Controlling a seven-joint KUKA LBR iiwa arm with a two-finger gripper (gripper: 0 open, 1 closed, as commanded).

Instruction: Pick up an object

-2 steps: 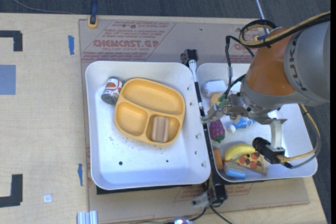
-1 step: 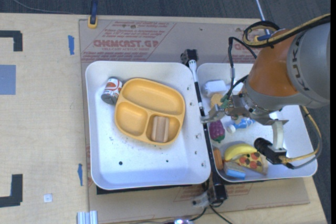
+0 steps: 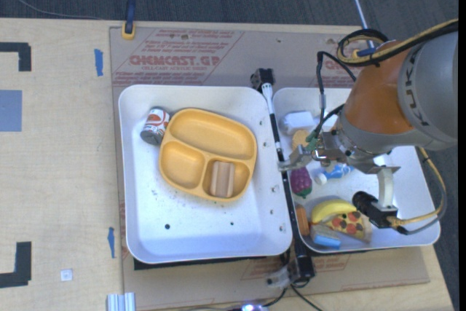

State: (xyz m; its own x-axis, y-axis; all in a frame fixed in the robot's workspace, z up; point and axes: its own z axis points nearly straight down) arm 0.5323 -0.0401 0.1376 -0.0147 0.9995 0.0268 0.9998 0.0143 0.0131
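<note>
The grey arm with its orange band (image 3: 378, 95) reaches in over the right bin (image 3: 429, 229), its gripper (image 3: 312, 151) low near that bin's left wall, among a white block (image 3: 297, 119), a purple grape-like toy (image 3: 301, 182) and a small blue-and-white piece (image 3: 336, 171); whether it grips anything, I cannot tell. Nearer the front lie a toy banana (image 3: 331, 211) and a pizza slice (image 3: 348, 225); the left bin (image 3: 145, 229) holds a yellow divided plate (image 3: 207, 131) with a tan block (image 3: 222, 178) in one compartment, a crushed can (image 3: 154, 125) touching its rim.
</note>
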